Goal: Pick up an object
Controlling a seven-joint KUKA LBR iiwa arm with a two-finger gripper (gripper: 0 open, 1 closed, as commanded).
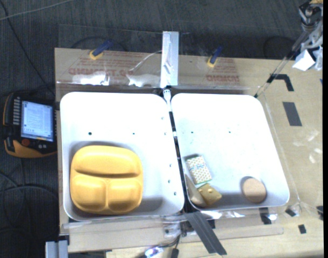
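Observation:
A big yellow lumpy block (106, 177) lies in the front left part of the left bin (115, 112). In the right bin (228, 117) three small things sit along the front wall. A small box with a green-and-white pattern (198, 170) lies near the divider. A tan wooden piece (206, 194) lies just in front of that box, touching it. A round cork-coloured disc (253, 189) rests apart from them near the front right corner.
A control pendant with a lit screen (29, 125) lies on the floor left of the bench. An upright metal post (170, 58) stands behind the seam between the bins. Cables and white hardware (309, 15) hang at the top right.

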